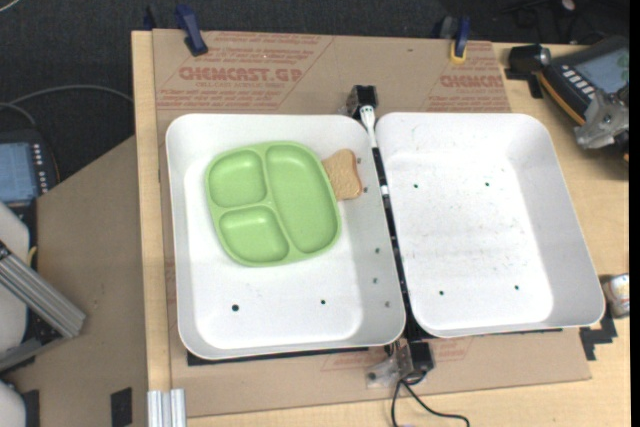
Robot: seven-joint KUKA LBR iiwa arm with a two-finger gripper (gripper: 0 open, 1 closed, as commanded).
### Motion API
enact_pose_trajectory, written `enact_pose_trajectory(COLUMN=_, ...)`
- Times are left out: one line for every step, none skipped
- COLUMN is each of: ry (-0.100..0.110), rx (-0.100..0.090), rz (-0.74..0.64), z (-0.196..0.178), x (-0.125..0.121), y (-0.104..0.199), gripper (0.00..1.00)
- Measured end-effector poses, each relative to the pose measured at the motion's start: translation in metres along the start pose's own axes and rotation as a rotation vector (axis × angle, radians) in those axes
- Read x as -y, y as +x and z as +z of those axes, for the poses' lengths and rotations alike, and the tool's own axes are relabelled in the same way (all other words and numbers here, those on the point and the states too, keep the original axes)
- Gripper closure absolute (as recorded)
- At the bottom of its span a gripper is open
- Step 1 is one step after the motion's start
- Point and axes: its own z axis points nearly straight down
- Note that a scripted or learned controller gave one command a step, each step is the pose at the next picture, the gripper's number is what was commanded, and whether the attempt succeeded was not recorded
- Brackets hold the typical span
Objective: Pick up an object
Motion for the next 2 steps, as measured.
enact_pose_trajectory(ry=0.018, rx=-0.007, rz=-0.005, z=0.075, x=0.024, y=0.033, gripper=1.0)
enact_pose_trajectory(ry=-0.002, rx=0.0, rz=-0.001, z=-0.008, x=-0.004, y=-0.003, gripper=1.0)
